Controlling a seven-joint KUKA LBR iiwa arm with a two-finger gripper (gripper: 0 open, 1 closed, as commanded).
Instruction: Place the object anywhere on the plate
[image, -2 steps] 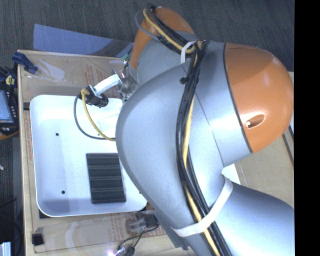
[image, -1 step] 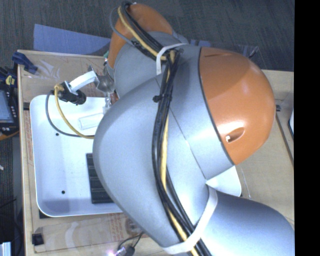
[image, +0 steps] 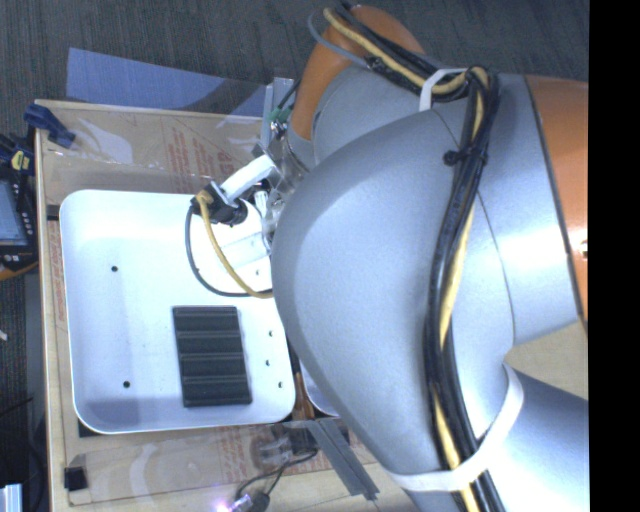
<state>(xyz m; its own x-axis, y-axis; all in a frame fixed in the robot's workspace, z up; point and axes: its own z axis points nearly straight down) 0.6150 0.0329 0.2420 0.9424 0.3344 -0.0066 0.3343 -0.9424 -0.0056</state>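
Arm hides hand; bin holds block

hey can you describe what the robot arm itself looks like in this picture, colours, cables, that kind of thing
The arm is a bulky, rounded shell in smooth grey, with orange sections at the top and right. A bundle of black and yellow cables runs along its body, held by white ties. Near the wrist a white fitting sits with a thin yellow and black cable loop hanging over the white bin.

White bin: your open floor lies along its far-left edge; ridged black block obstructs its near-right corner.
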